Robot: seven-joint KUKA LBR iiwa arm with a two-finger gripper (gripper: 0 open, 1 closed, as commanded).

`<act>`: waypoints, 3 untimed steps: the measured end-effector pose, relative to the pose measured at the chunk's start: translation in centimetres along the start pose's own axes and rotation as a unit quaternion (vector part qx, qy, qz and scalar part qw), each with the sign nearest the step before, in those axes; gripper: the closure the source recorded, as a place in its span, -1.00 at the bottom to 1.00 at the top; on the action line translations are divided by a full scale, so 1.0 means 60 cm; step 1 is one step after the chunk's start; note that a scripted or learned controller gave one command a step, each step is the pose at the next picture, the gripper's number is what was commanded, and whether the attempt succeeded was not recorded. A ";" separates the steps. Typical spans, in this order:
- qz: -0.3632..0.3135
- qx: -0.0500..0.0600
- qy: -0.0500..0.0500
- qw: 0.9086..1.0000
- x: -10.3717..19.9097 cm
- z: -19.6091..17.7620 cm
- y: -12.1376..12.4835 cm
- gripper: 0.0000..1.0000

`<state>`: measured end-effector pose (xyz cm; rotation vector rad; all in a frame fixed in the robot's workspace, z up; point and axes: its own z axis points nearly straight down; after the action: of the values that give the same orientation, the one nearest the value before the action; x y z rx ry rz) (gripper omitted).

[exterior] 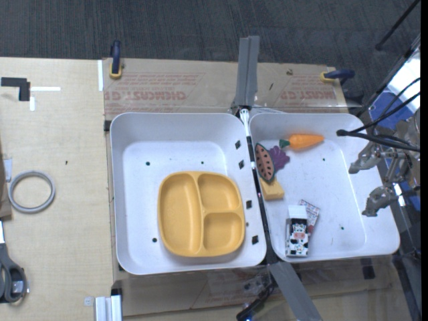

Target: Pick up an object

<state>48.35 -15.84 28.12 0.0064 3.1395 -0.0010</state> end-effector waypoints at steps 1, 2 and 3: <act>0.157 0.000 0.001 0.988 -0.036 0.186 -0.050 -1.00; 0.351 0.001 0.001 0.936 -0.104 0.270 0.076 -1.00; 0.452 0.001 0.000 0.892 -0.227 0.316 0.057 -1.00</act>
<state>62.04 -12.46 9.20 1.4234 2.7982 -0.0022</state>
